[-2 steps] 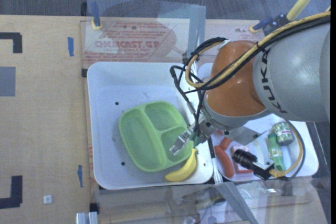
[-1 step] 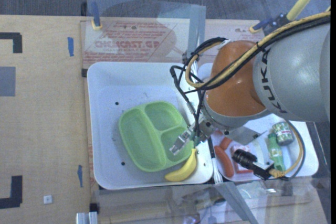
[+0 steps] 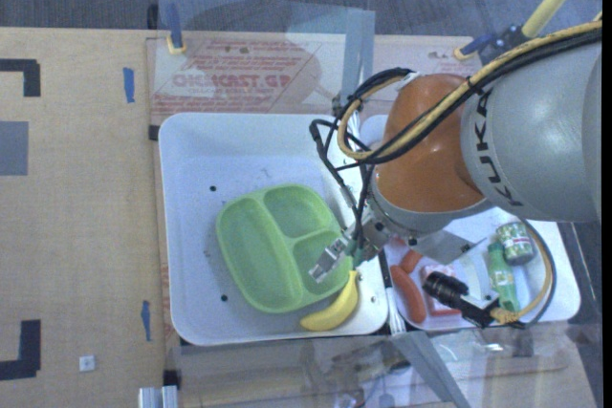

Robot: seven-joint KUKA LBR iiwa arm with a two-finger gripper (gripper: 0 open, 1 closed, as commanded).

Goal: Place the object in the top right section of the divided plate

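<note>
1. the banana (image 3: 335,306) lies in the near right corner of the left bin (image 3: 191,167), curved along the near right rim of the divided plate (image 3: 263,248) and touching or just about touching it; it is outside every section.
2. the green divided plate sits in the middle of the left bin, with one large section to the left and two smaller ones on its right side.
3. the gripper (image 3: 331,265) hangs over the plate's right side, just far of the banana; whether it is released or clenched cannot be told, and nothing is seen gripped in it.
4. the arm (image 3: 535,129) reaches in from the right, its orange band covering much of the gap between the bins.
5. in the right bin (image 3: 562,293) lie an orange-red sausage-shaped thing (image 3: 409,291) near the left wall and a green bottle (image 3: 502,270) further right, well apart.
6. a cardboard sheet (image 3: 234,76) with red print lies on the bench (image 3: 76,205) beyond the left bin.
</note>
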